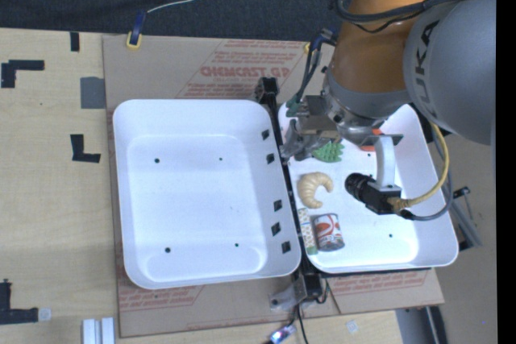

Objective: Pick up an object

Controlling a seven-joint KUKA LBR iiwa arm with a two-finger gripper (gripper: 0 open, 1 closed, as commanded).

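Jaws of the gripper (pixel 309 133) sit low in the right bin (pixel 431 254), hard against its left wall, but whether they are spread or closed I cannot tell. From the camera view, a green toy (pixel 329 150) lies just right of the gripper, apparently free. A croissant (pixel 315 188) rests just below it, and a small can (pixel 326 232) lies farther toward the bin's near edge. The left bin (pixel 193 189) lies beside it. Judging by this, nothing is lifted yet; grasp and raise are left.
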